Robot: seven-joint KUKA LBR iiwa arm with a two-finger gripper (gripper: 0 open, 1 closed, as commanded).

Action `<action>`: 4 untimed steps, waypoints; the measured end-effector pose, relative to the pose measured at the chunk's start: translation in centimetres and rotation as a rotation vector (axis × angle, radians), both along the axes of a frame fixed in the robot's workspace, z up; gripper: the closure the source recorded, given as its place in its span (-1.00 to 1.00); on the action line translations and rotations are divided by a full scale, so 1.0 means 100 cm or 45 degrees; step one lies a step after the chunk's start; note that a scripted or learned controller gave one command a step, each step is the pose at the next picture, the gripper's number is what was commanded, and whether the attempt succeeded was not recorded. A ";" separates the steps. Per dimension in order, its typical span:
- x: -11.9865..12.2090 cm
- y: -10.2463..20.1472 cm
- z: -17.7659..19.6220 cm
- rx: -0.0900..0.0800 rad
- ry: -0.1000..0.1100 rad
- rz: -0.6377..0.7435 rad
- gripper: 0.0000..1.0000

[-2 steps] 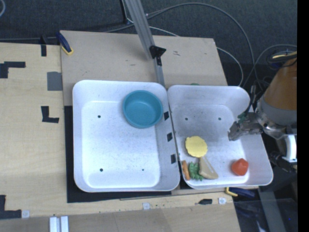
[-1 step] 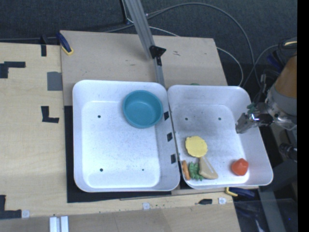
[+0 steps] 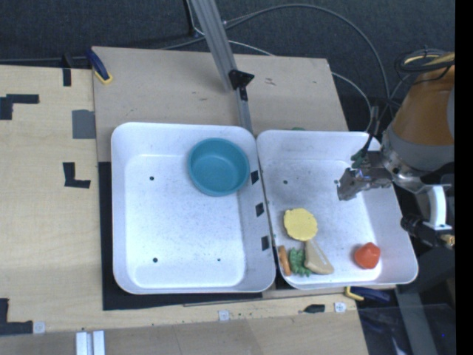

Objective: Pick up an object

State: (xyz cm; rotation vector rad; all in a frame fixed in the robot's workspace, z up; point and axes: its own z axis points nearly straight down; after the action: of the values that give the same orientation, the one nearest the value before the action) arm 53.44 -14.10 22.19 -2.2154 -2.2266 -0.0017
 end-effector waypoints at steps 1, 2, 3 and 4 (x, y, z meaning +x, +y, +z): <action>0.025 0.049 -0.005 0.000 0.002 0.000 1.00; 0.038 0.104 -0.012 0.000 0.002 0.000 1.00; 0.055 0.148 0.001 0.000 0.000 -0.001 1.00; 0.066 0.193 -0.005 -0.001 0.002 -0.001 1.00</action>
State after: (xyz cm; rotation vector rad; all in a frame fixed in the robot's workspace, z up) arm 60.08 5.17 21.68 -2.2161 -2.2249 0.0004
